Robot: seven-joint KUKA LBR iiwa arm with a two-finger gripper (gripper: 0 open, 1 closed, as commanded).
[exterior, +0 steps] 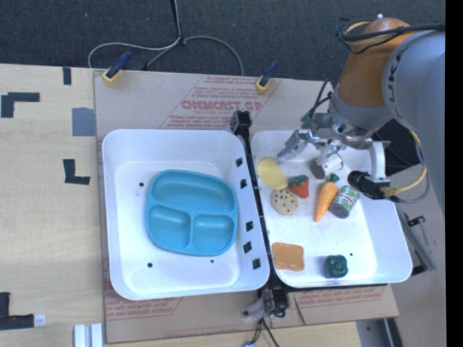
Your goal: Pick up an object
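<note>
My gripper [306,157] hangs over the back of the right bin [383,244], open, with nothing between its fingers. One finger [291,146] points left, the other [319,168] points down toward the toys. Just below it lie a yellow lemon-shaped piece [272,173], a red strawberry [299,186], a speckled cookie [285,202], an orange carrot [325,199] and a small tin can [346,201]. Nearer the front edge sit an orange toast slice [288,256] and a dark green piece [335,266].
The left bin [123,165] holds a blue divided plate [192,212]. A black divider with clips [249,194] runs between the bins. The arm's grey body and orange band [369,63] fill the upper right. Cables [173,42] lie behind the bench.
</note>
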